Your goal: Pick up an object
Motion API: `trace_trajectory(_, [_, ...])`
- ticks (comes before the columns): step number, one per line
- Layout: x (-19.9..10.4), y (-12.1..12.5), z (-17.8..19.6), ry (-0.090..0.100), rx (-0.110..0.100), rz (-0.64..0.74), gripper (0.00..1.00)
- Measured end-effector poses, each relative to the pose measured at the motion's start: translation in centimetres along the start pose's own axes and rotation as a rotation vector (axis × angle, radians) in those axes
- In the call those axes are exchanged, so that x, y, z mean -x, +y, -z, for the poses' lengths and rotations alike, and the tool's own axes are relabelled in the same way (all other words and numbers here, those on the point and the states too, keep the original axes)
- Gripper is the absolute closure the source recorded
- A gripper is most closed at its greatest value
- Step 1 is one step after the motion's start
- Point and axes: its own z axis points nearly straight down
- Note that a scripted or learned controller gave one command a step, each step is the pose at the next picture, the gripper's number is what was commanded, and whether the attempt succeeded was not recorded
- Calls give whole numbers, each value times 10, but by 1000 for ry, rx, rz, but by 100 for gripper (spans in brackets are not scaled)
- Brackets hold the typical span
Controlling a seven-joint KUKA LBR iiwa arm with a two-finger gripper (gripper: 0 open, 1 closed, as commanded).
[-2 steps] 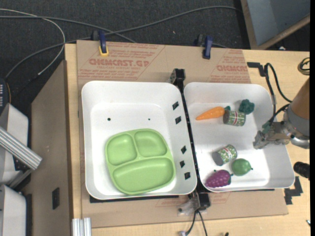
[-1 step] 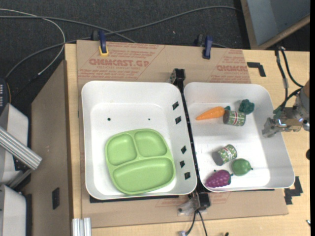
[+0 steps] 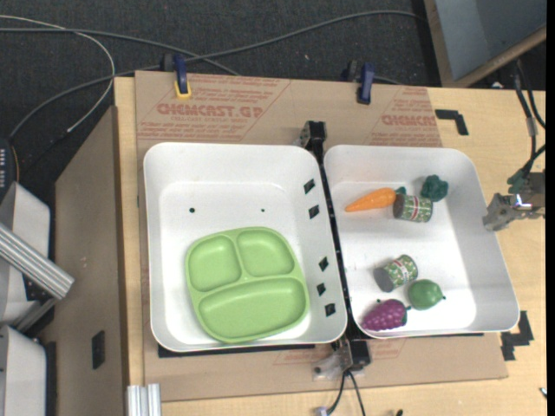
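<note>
The right bin (image 3: 486, 267) holds several small toys. At its back lie an orange carrot (image 3: 373, 200), a small labelled can (image 3: 414, 207) on its side touching the carrot's leafy end, and a dark green broccoli-like piece (image 3: 434, 187). Toward the front sit a second small can (image 3: 397, 271), a green round fruit (image 3: 425, 295) and a purple bunch of grapes (image 3: 385, 315), close together. The left bin (image 3: 165, 232) carries a light green divided plate (image 3: 248, 282) at its front.
Both bins rest on a cardboard sheet (image 3: 260, 102) held by two blue clamps (image 3: 181, 83) (image 3: 365, 85) at the back. A small metal fitting with cables (image 3: 510, 208) sits just outside the right bin's right wall. Grey equipment stands at the far left.
</note>
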Motion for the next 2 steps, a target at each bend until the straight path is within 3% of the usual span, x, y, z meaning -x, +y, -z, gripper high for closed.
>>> trace_trajectory(2, [-113,12,-12,5,-8,4,100])
